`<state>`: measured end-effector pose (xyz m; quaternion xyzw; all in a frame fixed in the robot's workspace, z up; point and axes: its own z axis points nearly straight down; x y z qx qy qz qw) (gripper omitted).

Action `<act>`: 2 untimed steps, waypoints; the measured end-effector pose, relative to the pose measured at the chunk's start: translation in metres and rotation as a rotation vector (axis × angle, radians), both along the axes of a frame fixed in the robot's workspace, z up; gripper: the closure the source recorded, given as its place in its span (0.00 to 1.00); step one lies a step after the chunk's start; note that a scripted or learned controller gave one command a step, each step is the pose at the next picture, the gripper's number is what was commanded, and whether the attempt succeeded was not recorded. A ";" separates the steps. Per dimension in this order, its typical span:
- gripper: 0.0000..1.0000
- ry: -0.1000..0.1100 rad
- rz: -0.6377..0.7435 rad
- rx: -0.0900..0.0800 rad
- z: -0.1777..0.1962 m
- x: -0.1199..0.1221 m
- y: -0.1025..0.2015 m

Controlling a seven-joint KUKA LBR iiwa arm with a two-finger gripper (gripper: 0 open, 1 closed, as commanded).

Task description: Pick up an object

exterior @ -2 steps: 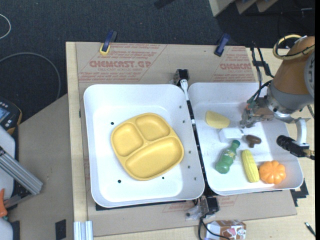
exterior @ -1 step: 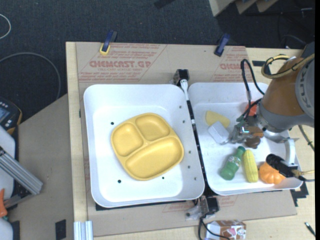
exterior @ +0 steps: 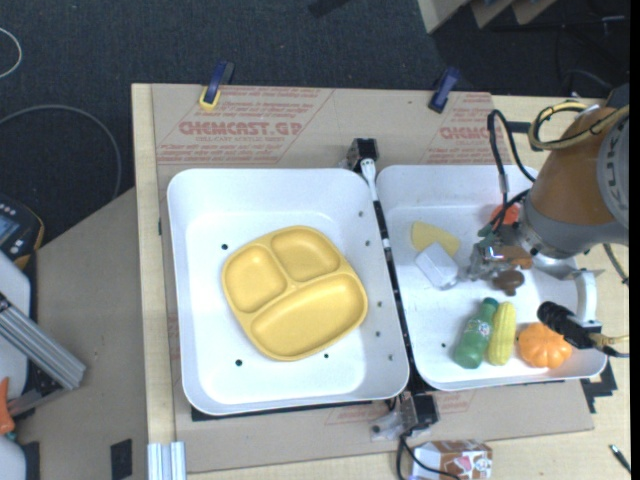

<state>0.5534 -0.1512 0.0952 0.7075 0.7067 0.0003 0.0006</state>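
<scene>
I cannot tell the gripper's [exterior: 478, 263] state above the white block [exterior: 436, 265], which I judge light, stiff, best pinched across its flat sides.

Red printed lettering is showing on the brown cardboard sheet [exterior: 300, 118] lying under the two bins: "CHEMCAST G.P" is reading clearly at upper left, repeating partly as "CHEMCAS" at upper right.

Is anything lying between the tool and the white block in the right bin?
Nothing visible does. The tool sits just right of the white block, with bare bin floor between them; the yellow wedge lies above, off that line.
</scene>
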 end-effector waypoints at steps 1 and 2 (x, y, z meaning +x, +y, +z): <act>1.00 -0.002 0.002 -0.002 -0.011 0.030 -0.024; 1.00 0.006 0.000 0.003 -0.011 -0.002 -0.012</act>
